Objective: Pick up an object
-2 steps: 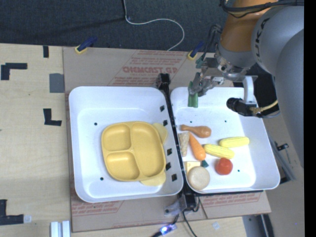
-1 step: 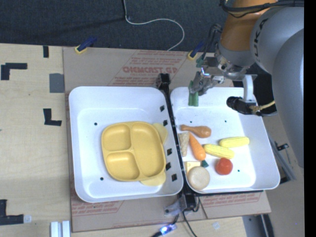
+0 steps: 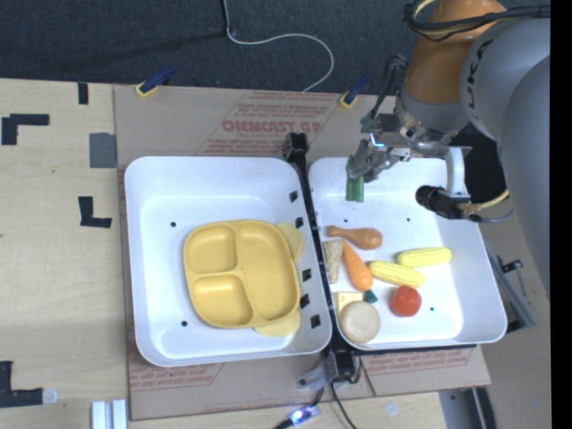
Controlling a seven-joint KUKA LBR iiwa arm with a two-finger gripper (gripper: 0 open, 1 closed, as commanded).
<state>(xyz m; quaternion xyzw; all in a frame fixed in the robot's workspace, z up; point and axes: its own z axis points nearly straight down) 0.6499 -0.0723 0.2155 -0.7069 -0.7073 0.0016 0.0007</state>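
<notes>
Brown cardboard [image 3: 268, 123] covers the bench, and two white bins sit on it side by side. The left bin [image 3: 152, 239] has a yellow tray [image 3: 241, 271] with three little sections in it. The right bin [image 3: 465, 320] has play food: a chicken leg [image 3: 356, 236], a carrot [image 3: 357, 267], two pieces of corn [image 3: 409, 266], a red tomato [image 3: 406, 301], a round tan piece [image 3: 360, 322] and a pale slice [image 3: 333, 261] by the middle wall. The big grey arm [image 3: 509, 61] comes in from the right, and its gripper [image 3: 362, 172] hangs over the back part of the right bin. A small green thing [image 3: 357, 189] sits right at the tip of the gripper (it looks like it is pinched there, so I think the gripper is squeezed on it). It seems to be up off the bin floor and well apart from the other food, but from this slant I cannot be sure how high. So the grab looks done. What is left, I think, is to lift it clear and keep it from slipping out.
</notes>
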